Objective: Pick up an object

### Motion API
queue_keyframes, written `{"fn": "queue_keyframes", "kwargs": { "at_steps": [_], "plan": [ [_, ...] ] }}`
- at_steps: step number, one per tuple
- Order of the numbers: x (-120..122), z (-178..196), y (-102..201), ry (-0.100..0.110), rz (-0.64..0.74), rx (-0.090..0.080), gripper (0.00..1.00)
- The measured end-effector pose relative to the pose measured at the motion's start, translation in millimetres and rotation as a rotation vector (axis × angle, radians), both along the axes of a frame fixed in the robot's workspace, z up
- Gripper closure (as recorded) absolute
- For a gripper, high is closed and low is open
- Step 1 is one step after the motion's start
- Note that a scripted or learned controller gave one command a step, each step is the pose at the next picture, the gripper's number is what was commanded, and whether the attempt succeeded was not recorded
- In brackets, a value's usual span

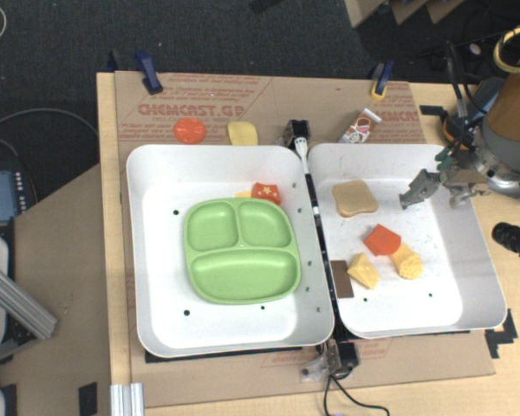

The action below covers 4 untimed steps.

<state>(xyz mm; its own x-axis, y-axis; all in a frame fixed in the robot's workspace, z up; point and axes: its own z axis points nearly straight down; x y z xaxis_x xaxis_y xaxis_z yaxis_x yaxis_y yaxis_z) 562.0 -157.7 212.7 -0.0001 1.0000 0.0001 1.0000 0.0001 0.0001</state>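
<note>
The gripper [413, 193] is hanging over the upper right part of the right bin [468, 310], reaching in from the right on the grey arm [503, 159]; whether its jaws are apart or together I cannot tell from here, and nothing is showing between them. Nearest item: one tan bread slice [354, 198], lying flat just to the left of the jaws at about the same height in the bin, its longer side running roughly left to right. Next outward, below and slightly left of the jaws: one orange-red block [382, 239], with one yellow-orange roll [408, 264] touching it at its lower right and one pale yellow wedge [364, 271] just beside that. One dark flat rectangle [339, 278] is lying against the bin's left wall. The left bin [147, 232] is holding one green divided plate [241, 251] and, at the plate's upper rim, one red piece [266, 192] with a sliver of yellow beside it. On the tabletop [113, 128] behind the bins: one orange round item [190, 131], one yellow item [242, 133], one small packet [360, 128]. The bread slice is looking like the readiest pick, needing a short shift leftward.
</note>
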Motion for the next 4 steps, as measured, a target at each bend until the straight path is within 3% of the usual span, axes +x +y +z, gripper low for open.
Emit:
{"fn": "queue_keyframes", "kwargs": {
  "at_steps": [1, 2, 3, 4],
  "plan": [
    [1.9, -125.4, 8.9, 0.010, 0.000, 0.004, 0.00],
    [-35.8, -129.0, 43.1, 0.007, 0.000, 0.004, 0.00],
    [-55.2, -128.2, 66.5, 0.004, 0.001, 0.002, 0.00],
    [-41.4, -128.2, 64.4, -0.002, 0.000, -0.002, 0.00]
  ]
}}
